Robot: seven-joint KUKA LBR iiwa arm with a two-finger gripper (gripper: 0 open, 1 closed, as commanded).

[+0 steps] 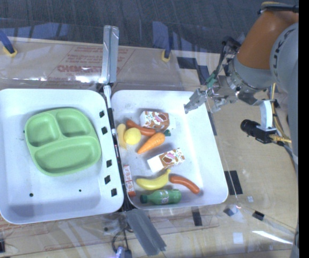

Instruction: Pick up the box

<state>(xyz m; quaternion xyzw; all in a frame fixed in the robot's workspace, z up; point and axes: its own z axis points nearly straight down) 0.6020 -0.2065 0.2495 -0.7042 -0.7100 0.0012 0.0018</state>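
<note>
Hovering over the upper right corner of the right bin (210, 160), the gripper (193, 104) had nothing between its fingers; how far apart they stood could not be told. Two boxes lay in that bin: one box (154, 119) near the top, touching a carrot (152, 142), and another box (165, 159) just below, beside a banana (153, 181). A green plate (63, 141) sat in the left bin (4, 160).

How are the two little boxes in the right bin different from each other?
The upper box lies near the bin's far end, beside the carrot; the lower box lies mid-bin, just above the banana. The upper shows a mostly printed brown face, the lower more plain white. Both are small, printed and tilted.
</note>
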